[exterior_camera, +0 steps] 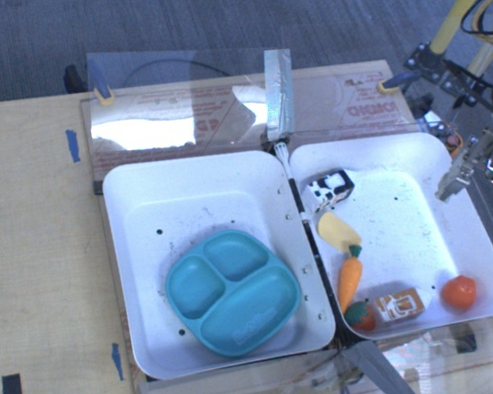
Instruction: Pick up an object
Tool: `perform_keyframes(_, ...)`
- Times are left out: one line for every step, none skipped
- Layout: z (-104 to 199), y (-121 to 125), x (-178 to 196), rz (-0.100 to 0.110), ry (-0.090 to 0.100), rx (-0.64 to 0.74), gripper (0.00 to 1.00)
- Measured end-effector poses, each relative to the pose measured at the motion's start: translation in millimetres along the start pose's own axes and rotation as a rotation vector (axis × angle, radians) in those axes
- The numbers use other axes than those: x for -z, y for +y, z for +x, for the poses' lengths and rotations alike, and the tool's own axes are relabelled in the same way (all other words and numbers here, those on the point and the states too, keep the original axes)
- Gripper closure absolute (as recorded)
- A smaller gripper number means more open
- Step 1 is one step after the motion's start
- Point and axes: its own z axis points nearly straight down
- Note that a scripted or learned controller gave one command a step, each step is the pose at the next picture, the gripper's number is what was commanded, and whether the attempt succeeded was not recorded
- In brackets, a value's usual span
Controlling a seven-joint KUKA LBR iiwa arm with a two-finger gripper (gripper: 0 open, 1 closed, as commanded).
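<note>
The right bin (411, 181) holds several small objects. A black-and-white toy (330, 188) lies near its back left corner, with a yellow piece (336, 229) just in front of it. An orange carrot (350, 280) lies along the left wall, and its tip meets a red and green piece (361, 314). A brown box (399, 305) and an orange-red ball (459, 291) rest by the front wall. My gripper (454, 180) hangs over the bin's right rim, apart from all of them, with nothing seen in it.
The left bin (140, 206) carries a teal divided plate (234, 290). A clear panel and a taped post (278, 88) stand behind the bins. Cables and a yellow bar (464, 1) crowd the upper right.
</note>
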Motion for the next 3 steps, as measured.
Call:
perform_keyframes(89, 51, 55, -0.003, -0.004, 0.115, 1.0)
perform_keyframes(132, 98, 29, 0.001, 0.003, 0.299, 1.0)
perform_keyframes(75, 16, 104, -0.001, -0.009, 0.419, 1.0)
